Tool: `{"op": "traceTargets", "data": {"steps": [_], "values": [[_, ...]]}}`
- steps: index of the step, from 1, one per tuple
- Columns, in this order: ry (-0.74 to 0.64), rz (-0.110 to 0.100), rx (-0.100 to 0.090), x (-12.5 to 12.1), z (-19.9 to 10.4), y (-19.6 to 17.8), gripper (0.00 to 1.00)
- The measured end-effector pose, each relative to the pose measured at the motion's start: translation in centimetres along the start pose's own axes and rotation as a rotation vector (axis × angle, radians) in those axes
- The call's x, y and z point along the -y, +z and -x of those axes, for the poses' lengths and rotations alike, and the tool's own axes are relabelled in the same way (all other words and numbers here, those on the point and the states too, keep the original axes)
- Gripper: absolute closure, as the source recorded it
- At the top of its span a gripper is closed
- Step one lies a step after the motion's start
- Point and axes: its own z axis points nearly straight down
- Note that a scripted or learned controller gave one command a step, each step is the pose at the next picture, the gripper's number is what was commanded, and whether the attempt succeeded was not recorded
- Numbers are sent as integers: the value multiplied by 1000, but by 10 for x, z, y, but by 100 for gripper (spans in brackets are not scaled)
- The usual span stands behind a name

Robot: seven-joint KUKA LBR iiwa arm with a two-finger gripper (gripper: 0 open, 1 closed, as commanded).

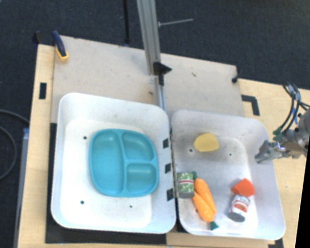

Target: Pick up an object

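Orange is the loudest colour in the right bin (268,131): a toy carrot (204,200) lies at a slant near the front wall, and a small bottle (239,202) with an orange-red cap lies on its side just to the carrot's right. A green-labelled can (185,184) touches the carrot's thick end and sits close against the bin's left wall. A pale yellow lump (207,142) rests alone towards the back, well apart from the others.

The gripper (266,152) hangs over the right-hand rim of this bin, beside the yellow lump's row and behind the bottle. Nothing is seen in it, and at this size the view does not tell whether it is spread or pressed together.

The step in hand looks like the approach, with no object yet reached. To do it well, the program would best choose a thing that stands free. The yellow lump has bare floor all round it, so a descent straight over its middle should meet no neighbour. The bottle is also fairly free, but it is round and lying down, so it may roll unless it is closed on across its narrow body. The carrot and can touch, and a grasp there risks a push against the wall or a double catch.

The left bin (64,136) holds a teal divided plate (124,162), which lies flat and offers little to grip.
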Motion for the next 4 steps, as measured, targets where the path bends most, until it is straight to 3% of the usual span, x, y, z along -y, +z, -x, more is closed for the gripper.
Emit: {"op": "traceTargets", "data": {"steps": [4], "values": [[-5,-7,-5,-50,-212,-23,100]]}}
